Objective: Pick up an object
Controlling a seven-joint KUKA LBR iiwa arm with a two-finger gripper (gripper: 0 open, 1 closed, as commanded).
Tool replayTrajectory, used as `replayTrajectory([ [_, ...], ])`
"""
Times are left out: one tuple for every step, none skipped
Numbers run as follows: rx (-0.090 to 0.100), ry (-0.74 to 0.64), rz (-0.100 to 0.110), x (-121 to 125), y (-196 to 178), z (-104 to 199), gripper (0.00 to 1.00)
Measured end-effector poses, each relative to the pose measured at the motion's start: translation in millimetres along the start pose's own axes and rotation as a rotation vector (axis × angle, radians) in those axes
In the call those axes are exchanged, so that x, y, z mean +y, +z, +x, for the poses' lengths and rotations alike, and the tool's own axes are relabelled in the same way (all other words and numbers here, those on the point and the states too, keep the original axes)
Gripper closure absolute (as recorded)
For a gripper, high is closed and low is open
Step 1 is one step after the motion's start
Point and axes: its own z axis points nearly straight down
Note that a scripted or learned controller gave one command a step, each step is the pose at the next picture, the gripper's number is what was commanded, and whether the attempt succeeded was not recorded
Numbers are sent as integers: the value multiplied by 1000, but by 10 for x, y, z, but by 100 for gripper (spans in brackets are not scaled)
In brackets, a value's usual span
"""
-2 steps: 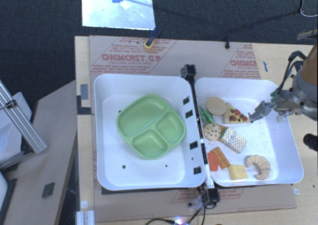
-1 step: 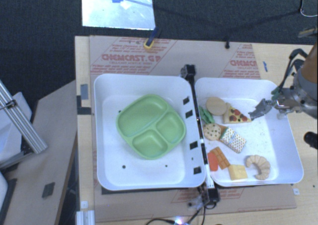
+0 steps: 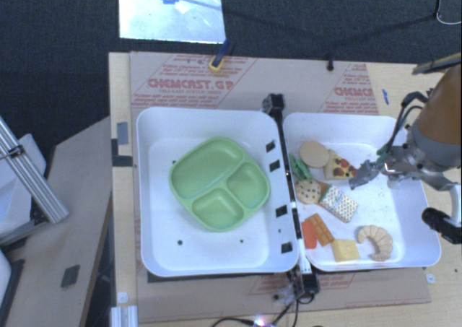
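My gripper (image 3: pixel 380 173) hangs over the right bin (image 3: pixel 413 211), at its middle right, on the grey arm (image 3: pixel 439 127) that reaches in from the right. Its left tip lies just right of a pizza slice (image 3: pixel 339 167). Nothing shows as held. Toy foods lie in the bin's left half: a round tan biscuit (image 3: pixel 314 153), a green leafy piece (image 3: pixel 298 167), a chocolate-chip cookie (image 3: pixel 308 190), a patterned wrapped piece (image 3: pixel 339 204), an orange piece (image 3: pixel 316 231), a yellow cheese block (image 3: pixel 345 250) and a croissant (image 3: pixel 377 240).
The left bin (image 3: pixel 155 246) bears a green divided plate (image 3: pixel 219 183). A black clip rail (image 3: pixel 283 188) runs between the two bins. Cardboard (image 3: pixel 188 80) lies under both, and a metal sheet (image 3: pixel 172 1) sits beyond the bench.
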Motion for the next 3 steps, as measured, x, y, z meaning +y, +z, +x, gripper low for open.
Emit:
replayTrajectory([
  [1,0,3,51,614,18,0],
  [4,0,-4,80,1017,30,0],
  [-5,1,-18,112,873,5,100],
])
